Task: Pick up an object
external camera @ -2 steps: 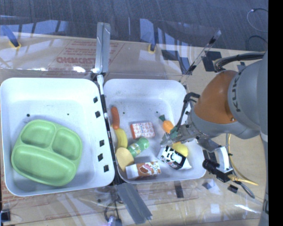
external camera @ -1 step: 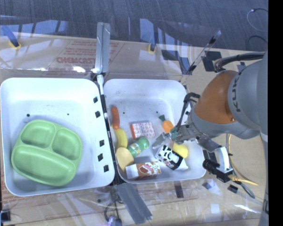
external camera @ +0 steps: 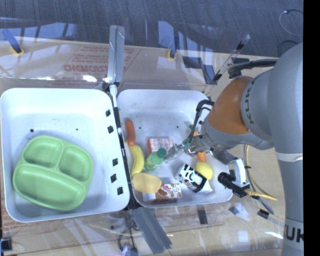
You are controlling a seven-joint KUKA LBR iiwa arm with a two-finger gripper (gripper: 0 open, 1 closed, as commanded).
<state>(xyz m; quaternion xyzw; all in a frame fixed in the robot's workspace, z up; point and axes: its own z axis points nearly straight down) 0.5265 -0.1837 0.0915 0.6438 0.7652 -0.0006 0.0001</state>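
The arm [external camera: 280, 121] hung over the right bin [external camera: 149, 97], its gripper [external camera: 189, 143] low beside the green bottle [external camera: 156, 159], probably seeking a grasp.

Both bins [external camera: 21, 105]: smooth white plastic, slight sheen. Green tray [external camera: 52, 172] in left bin: matt plastic. Banana [external camera: 137, 159], lemon [external camera: 204, 170]: glossy plastic. Arm [external camera: 280, 100]: smooth grey w/ glossy orange band.

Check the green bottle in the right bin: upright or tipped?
Tipped. The green bottle lies on its side on the bin floor beside the banana.
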